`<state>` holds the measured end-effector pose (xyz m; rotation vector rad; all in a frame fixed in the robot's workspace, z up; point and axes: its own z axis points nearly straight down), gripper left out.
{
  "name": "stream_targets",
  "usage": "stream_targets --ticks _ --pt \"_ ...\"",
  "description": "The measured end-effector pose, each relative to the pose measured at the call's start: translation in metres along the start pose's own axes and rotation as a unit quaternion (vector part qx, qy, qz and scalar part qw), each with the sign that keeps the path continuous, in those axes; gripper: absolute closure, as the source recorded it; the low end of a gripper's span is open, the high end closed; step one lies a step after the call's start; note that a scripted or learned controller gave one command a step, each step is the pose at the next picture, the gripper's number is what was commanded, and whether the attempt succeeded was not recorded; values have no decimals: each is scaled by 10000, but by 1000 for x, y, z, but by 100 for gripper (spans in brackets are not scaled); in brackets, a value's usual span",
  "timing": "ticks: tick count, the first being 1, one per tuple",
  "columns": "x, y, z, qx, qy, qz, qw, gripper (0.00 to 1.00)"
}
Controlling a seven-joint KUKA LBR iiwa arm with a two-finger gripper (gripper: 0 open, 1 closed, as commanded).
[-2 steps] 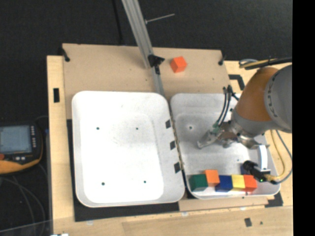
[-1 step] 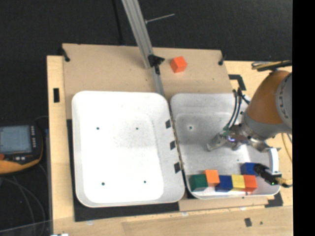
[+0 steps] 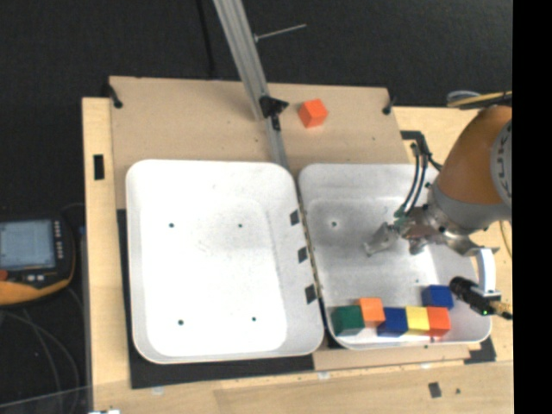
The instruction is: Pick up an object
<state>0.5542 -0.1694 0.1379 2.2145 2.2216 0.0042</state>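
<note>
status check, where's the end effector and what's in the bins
End effector over middle of right bin, nothing between its fingers. Coloured blocks lined along that bin's near wall, untouched. Orange cube lies outside on the board.

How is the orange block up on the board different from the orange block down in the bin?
The orange block on the board sits alone outside both bins; the orange block in the right bin is packed among other blocks along the near wall. The board one is far from the gripper; the bin one is nearer. Both are small orange cubes.
</note>
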Motion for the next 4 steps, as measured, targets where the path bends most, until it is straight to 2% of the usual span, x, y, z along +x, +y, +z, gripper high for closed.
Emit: stream_targets --ticks 1,2,3,4 --pt "4 -36 6 25 2 21 10000 0" --pt "-37 22 41 1 -8 3 10000 0" --pt "17 35 41 10 10 -8 10000 0" --pt "14 72 40 -1 0 -2 10000 0"
